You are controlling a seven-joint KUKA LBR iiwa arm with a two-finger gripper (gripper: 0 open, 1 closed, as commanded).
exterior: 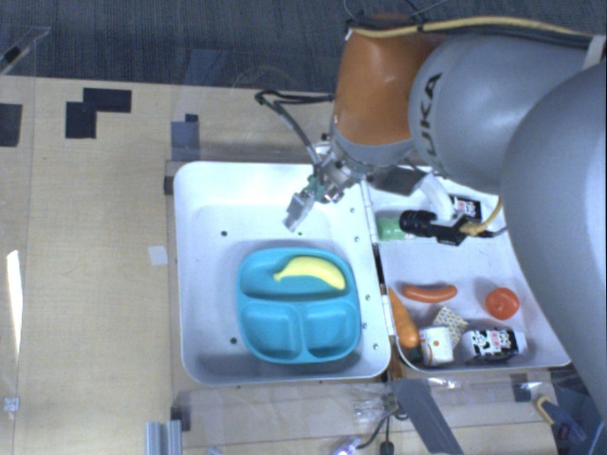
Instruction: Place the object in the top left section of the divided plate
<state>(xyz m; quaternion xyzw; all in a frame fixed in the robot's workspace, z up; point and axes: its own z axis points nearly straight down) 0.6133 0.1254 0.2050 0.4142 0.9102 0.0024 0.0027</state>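
A yellow banana (311, 272) lies in the wide upper compartment of the blue divided plate (299, 333), curving across it from the left-middle toward the right side. The plate sits in the left white bin (204, 282), toward its near half; its two smaller lower compartments face the front edge. Above the plate and apart from it, the gripper (296, 214) hangs over the bare floor of the left bin, close to the divider between the bins, tilted down to the left. Whether it is open or closed cannot be told. The right white bin (531, 297) holds a green item (390, 227), a sausage (430, 293), a carrot (404, 321), a tomato (503, 302) and a black-and-white patterned object (490, 343). Both bins rest on the pale wooden tabletop (85, 282).
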